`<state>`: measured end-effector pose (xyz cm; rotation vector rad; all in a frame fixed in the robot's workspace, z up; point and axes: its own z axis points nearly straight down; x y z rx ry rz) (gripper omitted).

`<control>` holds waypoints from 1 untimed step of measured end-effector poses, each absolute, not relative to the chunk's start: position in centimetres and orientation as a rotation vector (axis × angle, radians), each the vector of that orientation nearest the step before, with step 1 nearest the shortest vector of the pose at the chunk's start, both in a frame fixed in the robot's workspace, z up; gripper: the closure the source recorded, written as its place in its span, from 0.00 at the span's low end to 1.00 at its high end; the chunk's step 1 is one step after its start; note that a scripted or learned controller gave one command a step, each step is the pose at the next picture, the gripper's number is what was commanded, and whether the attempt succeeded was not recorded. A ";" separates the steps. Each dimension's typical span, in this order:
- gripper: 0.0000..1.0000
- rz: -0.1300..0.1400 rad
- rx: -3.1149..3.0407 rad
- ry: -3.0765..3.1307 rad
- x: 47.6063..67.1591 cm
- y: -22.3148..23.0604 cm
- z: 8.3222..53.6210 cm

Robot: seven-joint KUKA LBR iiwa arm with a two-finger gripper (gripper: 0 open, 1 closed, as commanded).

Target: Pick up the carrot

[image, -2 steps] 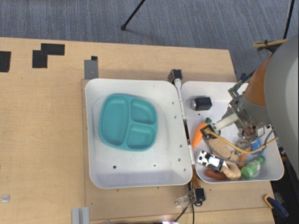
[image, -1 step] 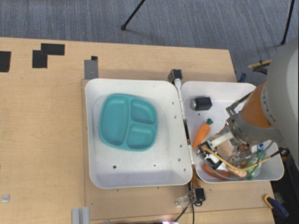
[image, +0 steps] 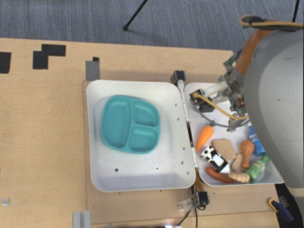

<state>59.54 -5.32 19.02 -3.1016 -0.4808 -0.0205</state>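
We see two white bins side by side on the bench: the left bin (image: 137,177) holds a teal divided plate (image: 129,123), lying flat w/ three sections. The right bin (image: 204,90) holds the toy food. The carrot (image: 204,136) lies near that bin's left wall, orange, tilted w/ its thick end up-right and tip pointing down-left. Just below it sits a small black-and-white item (image: 212,157), w/ a tan bread slice (image: 224,150) beside it, a sausage (image: 224,176) along the bin's near edge, a drumstick (image: 246,152) and a green bottle (image: 257,168) further right. The gripper (image: 227,102) hangs over the bin's upper part, above and right of the carrot, apart from it, w/ cables looping around; we cannot tell its jaw state.
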 end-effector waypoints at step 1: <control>0.00 0.005 -3.119 -0.333 51.7 -4.2 18.4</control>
